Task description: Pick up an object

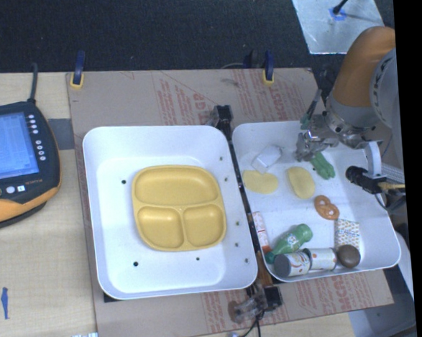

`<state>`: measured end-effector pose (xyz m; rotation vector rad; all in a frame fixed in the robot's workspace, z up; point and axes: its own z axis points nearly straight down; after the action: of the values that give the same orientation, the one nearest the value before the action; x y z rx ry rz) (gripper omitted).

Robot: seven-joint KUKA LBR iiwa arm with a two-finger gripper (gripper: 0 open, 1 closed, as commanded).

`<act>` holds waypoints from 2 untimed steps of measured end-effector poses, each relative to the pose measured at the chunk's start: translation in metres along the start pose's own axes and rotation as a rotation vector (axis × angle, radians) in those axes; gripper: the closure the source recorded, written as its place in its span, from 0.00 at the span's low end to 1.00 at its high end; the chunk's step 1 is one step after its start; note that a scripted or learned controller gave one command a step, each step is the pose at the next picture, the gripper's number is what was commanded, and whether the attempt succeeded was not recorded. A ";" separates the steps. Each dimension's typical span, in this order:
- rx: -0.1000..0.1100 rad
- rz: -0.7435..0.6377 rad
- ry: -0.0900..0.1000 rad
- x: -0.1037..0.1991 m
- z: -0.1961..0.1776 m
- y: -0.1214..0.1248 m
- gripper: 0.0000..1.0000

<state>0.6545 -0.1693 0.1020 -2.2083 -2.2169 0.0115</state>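
Overhead, camera view:
Bench: 2 shallow white bins side by side on a cardboard sheet, the left bin and the right bin.
Left bin: holds 1 yellow divided tray with 3 compartments, lying flat near the middle.
Arm: grey with an orange band, reaching in from the right above the far end of the right bin.
Gripper: low over the far part of the right bin; whether it is open or closed, cannot tell.
Green object: small, lying just beside the gripper on its near side; contact cannot be told.
Crumpled white item: left of the gripper, near the bin's far left corner.
Yellow pieces: 1 flat pale yellow piece and 1 oval yellow piece, side by side mid-bin.
Pretzel: brown, right of centre.
Green bottle: lying tilted toward the near left corner.
Can: lying on its side along the near wall, red and white label.
Brown round object: just beside the can's right end.
Tablet controller: left of the bins, blue screen lit.
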 end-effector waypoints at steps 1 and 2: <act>-0.013 0.001 -0.004 -0.002 -0.064 -0.072 1.00; -0.011 -0.001 -0.005 0.029 -0.029 -0.004 1.00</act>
<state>0.6511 -0.1401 0.1316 -2.2150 -2.2255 0.0047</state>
